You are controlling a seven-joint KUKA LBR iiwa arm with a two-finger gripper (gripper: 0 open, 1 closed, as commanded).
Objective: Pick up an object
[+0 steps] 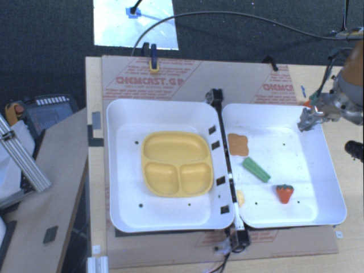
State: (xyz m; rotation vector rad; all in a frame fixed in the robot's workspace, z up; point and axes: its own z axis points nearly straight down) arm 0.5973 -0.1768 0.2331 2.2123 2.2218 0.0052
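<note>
The right bin [318, 152] holds a brown toast-like piece [238, 145] near its left wall, a green stick [256, 170] at its middle, and a red strawberry-like toy [285, 193] toward the front. A small yellowish piece [240, 198] lies against the divider at the front left. My gripper [307, 121] hangs over the bin's far right corner, well apart from all of these. Nothing shows between its fingers.
The left bin [122, 152] carries a yellow three-compartment plate [175, 163]. A black divider with clips [223, 164] runs between the bins. Cardboard [187, 75] lies under both bins, with a cable and a yellow clamp [153, 61] at the back.
</note>
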